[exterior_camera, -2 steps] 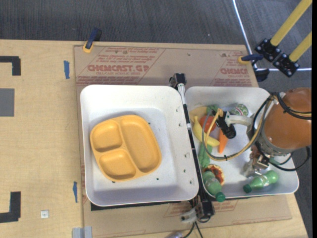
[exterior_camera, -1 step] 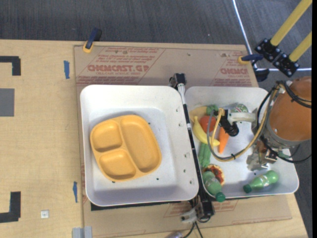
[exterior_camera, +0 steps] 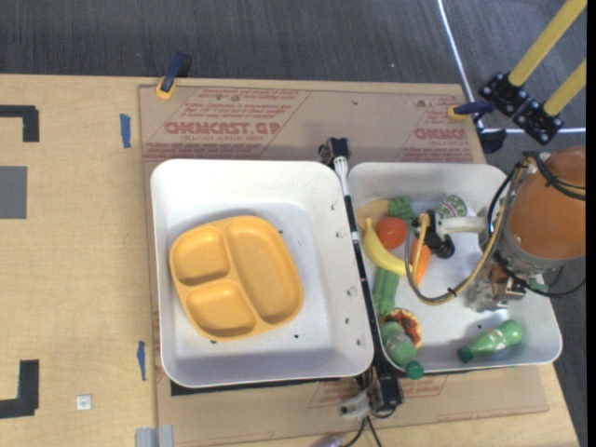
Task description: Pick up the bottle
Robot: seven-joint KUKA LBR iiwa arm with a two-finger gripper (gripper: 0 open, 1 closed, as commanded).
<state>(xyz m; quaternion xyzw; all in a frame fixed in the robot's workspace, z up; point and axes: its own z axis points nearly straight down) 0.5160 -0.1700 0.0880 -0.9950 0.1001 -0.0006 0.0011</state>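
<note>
Gripper (exterior_camera: 498,287) hangs low in the right bin (exterior_camera: 549,343), just above the lying green bottle (exterior_camera: 491,341), seemingly positioned to descend; jaw state cannot be told.

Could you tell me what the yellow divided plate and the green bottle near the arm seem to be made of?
Yellow divided plate: probably moulded plastic, matte, with an even colour and soft rounded compartment ridges. Green bottle: likely glossy plastic, judging by the bright highlight along its side.
</note>
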